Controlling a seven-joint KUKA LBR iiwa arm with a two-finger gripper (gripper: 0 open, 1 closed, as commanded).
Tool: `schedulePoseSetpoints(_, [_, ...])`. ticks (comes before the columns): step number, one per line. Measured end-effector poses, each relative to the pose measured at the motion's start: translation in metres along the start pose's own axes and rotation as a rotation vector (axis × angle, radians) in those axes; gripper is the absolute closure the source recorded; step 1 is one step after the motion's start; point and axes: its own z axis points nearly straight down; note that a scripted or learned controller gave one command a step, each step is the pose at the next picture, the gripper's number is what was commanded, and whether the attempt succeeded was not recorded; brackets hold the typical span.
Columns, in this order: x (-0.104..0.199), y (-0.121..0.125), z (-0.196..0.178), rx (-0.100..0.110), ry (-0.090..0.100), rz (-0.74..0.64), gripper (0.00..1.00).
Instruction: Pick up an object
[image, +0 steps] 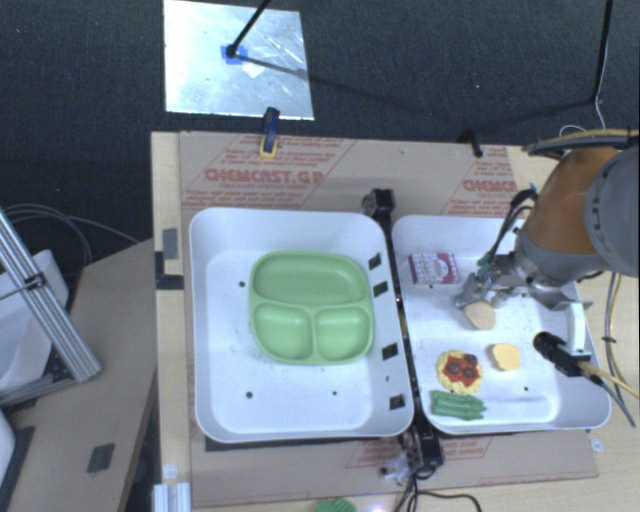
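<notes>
A smooth green divided plate (310, 307) lies in the left bin (215, 330). In the right bin (570, 400), the gripper (478, 297) hangs over a pale, rounded bread-like piece (481, 316) at its six o'clock — likely the target. Whether the jaws are open, I cannot tell. Pizza toy (459, 371) and yellow chunk (504, 357) sit nearby — apart.

Both bins, left (215, 330) and right (560, 405), appear to be smooth white plastic with a slight sheen. The green tray (310, 305) looks like matt moulded plastic. The board (330, 165) under the bins resembles brown cardboard or masked sheet, printed in red, matt. The plate (200, 60) beyond it is shiny, reflective metal or foil. The floor (80, 120) is dark, rough-textured carpet. The arm (580, 215) shows a glossy orange band and smooth grey casing. The gripper (478, 295) appears to be dull metal.
</notes>
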Motion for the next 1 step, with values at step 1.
schedulePoseSetpoints(1, [0.0684,0.0217,-0.1041,-0.005,0.003,-0.01,1.0])
